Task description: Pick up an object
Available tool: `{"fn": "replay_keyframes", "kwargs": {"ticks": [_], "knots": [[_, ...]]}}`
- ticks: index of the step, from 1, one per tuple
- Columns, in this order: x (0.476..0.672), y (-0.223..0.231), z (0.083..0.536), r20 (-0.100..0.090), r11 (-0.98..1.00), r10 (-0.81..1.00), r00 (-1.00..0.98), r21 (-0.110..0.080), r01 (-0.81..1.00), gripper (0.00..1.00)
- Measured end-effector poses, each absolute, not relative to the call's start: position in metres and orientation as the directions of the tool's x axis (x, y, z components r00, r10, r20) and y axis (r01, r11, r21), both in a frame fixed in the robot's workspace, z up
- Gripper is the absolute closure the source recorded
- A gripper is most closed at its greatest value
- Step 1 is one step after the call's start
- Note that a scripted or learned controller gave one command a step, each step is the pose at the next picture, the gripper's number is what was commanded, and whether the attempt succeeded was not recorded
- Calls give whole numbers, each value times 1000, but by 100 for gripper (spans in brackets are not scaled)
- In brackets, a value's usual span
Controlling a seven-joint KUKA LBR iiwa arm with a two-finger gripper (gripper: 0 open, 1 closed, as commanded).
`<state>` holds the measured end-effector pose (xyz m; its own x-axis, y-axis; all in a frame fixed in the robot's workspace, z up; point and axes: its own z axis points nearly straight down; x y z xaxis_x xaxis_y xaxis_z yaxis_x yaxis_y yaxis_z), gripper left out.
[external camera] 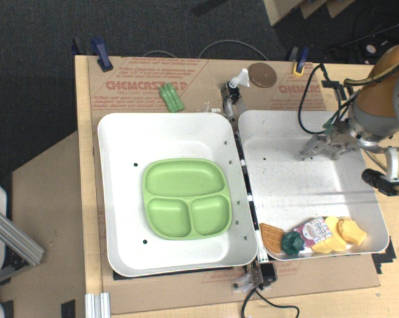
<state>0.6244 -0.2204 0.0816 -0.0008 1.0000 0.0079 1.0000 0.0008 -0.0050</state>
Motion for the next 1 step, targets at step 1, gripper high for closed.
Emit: {"fn": "replay_keyframes", "kwargs": {"ticks": [1], "knots": [[670, -224, 183, -5, 3, 1000, -3, 13, 1000, 0]]}}
